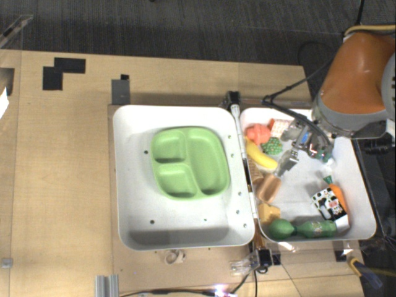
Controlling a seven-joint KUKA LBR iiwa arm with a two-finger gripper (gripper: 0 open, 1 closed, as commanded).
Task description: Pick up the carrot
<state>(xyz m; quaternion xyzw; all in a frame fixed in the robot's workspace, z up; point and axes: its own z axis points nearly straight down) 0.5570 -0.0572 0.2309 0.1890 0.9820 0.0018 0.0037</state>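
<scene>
While the pincer (289, 161), its state unclear, hangs mid-bin, the carrot (335, 193) lies apart toward the arm's side.

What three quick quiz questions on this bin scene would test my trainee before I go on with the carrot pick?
1. True or false: the green divided tray lies in the left bin.
2. Which bin holds the carrot: A, left; B, right; C, neither?
3. Fill in: the gripper hovers near the yellow ____.

Key:
1. True.
2. B; the carrot lies near that bin's right wall, beside a black-and-white toy, apart from the gripper.
3. Banana; it lies along the right bin's left side.
</scene>
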